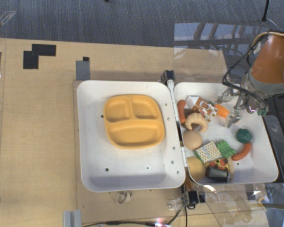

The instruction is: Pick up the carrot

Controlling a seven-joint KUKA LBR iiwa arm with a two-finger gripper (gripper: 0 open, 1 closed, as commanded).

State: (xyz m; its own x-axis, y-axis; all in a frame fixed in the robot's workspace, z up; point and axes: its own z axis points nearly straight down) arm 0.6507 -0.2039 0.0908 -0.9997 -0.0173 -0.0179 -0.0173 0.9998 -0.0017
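The carrot (221,110) is a short bright-orange piece in the right bin (265,171), lying beside a small printed carton (201,106). My gripper (233,110) hangs low over the bin just to the carrot's right. Its fingers (235,119) stand apart, open, and hold nothing. The carrot's right end sits close to the finger tips, and I cannot tell whether they touch.
The right bin is crowded with a red sausage (181,110), croissant (197,121), tan ball (192,139), green lump (244,135), another orange-red sausage shape (242,151), waffle (208,151) and a black object (217,174). A yellow divided plate (132,121) lies in the left bin (92,174).
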